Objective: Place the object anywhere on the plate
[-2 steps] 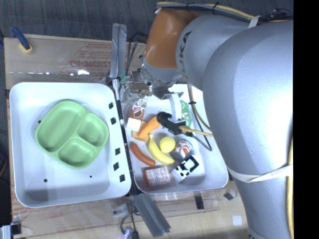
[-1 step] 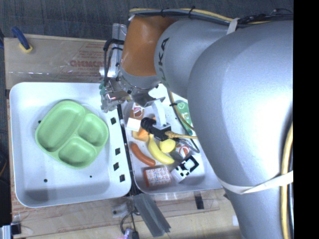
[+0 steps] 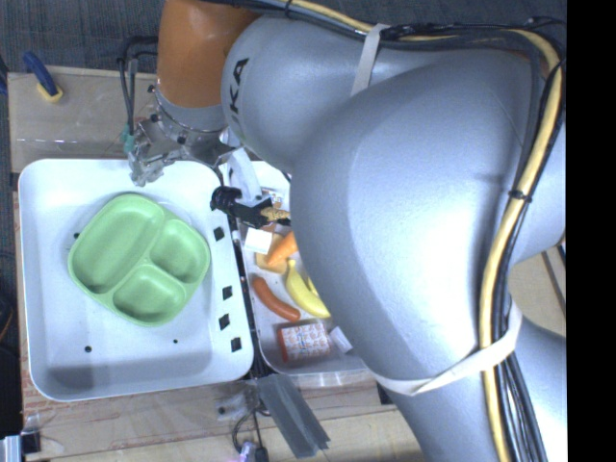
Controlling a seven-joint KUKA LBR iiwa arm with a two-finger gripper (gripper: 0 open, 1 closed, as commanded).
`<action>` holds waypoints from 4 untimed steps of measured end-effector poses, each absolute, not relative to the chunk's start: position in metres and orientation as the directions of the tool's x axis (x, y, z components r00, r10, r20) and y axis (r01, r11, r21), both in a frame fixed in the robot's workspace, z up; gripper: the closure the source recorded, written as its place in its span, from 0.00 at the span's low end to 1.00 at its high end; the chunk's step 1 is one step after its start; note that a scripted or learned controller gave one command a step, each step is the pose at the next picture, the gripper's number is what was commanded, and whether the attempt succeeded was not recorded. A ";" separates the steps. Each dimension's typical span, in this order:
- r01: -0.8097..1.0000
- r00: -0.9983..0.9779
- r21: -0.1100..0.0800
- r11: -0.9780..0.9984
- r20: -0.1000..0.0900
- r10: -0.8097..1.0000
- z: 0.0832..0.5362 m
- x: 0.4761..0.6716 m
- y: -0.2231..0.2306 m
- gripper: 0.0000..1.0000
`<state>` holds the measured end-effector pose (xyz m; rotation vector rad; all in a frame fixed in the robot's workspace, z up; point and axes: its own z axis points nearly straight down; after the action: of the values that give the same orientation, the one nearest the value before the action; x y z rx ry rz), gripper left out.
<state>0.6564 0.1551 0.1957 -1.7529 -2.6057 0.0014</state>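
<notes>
Green plate [image 3: 140,257] in left bin [image 3: 48,354], banana [image 3: 306,295], sausage [image 3: 276,301] in right bin [image 3: 318,372], gripper [image 3: 149,162] state unclear

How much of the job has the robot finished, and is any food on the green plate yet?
Nothing looks done yet: the green plate in the left bin has no food on it. The gripper sits above the plate's far edge, and nothing shows between its fingers. The banana, the hot dog and the other food lie in the right bin, partly under the arm. Picking one up and putting it on the plate is left.

The arm [image 3: 404,181] hides most of the right bin [image 3: 289,359].
</notes>
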 end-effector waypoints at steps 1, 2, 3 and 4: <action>0.840 -0.543 -0.004 0.543 0.000 0.840 0.220 0.558 0.175 1.00; 0.864 -0.503 -0.004 0.503 -0.001 0.864 0.204 0.614 0.212 1.00; 0.748 -0.664 -0.005 0.664 0.001 0.748 0.193 0.520 0.187 1.00; 0.684 -0.729 0.000 0.729 0.001 0.684 0.378 0.530 0.196 1.00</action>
<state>0.5299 0.1958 0.3777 -1.1558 -2.9207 -0.0010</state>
